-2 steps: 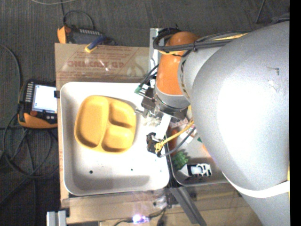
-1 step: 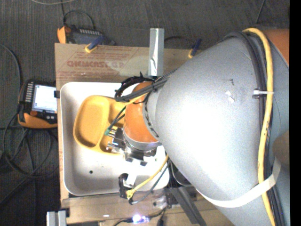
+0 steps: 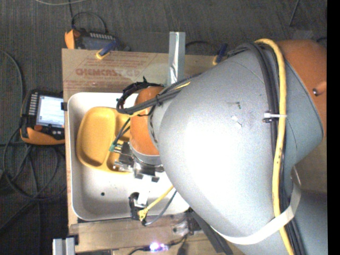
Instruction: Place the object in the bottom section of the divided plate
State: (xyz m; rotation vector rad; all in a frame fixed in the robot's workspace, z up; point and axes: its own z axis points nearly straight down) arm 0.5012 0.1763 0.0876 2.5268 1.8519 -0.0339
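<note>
A yellow divided plate (image 3: 98, 134) lies in the upper left of the white bin (image 3: 73, 158). Its left section is bare yellow, and the arm covers its right side. My gripper (image 3: 124, 162) hangs at the plate's lower right edge, under the orange wrist band (image 3: 143, 137). The large grey arm hides the fingers' gap and most of the bin to the right, so I cannot make out anything held.
A small dark speck (image 3: 102, 194) sits on the bin floor below the plate. A brown board (image 3: 106, 70) lies behind the bin, with a metal post (image 3: 176, 52) on it. A handheld screen unit (image 3: 45, 117) rests on the floor at left.
</note>
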